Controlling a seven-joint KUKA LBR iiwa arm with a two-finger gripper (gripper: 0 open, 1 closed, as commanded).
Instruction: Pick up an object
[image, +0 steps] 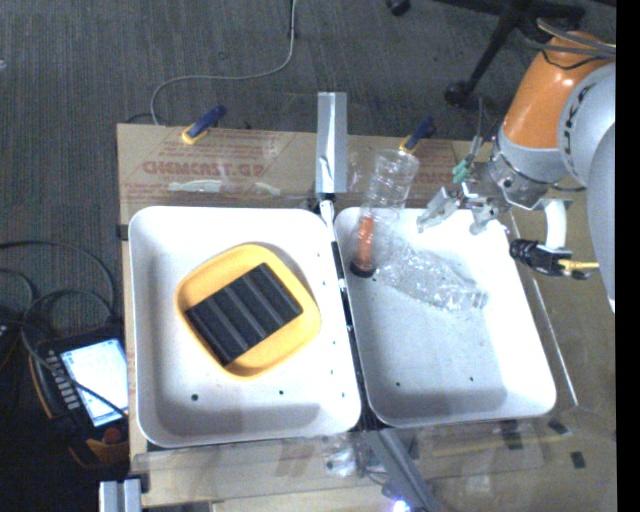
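Note:
A crushed clear plastic bottle (432, 276) lies in the right bin (470, 390), toward its back. Another clear bottle (385, 185) leans over that bin's back left rim, and a small orange tube with a dark cap (364, 245) stands at its left wall. In the left bin (160, 400) rests a yellow dish holding a black ribbed block (245, 310). My gripper (458, 212) hangs over the right bin's back right part, fingers spread open with nothing between them, to the right of the leaning bottle and above the crushed one.
The grey arm with its orange band (545, 100) comes in from the upper right. A metal bar (331, 150) stands at the back between the bins. Blue clamps (203, 123) hold the cardboard behind. A tablet and cables (85, 375) lie on the floor at left.

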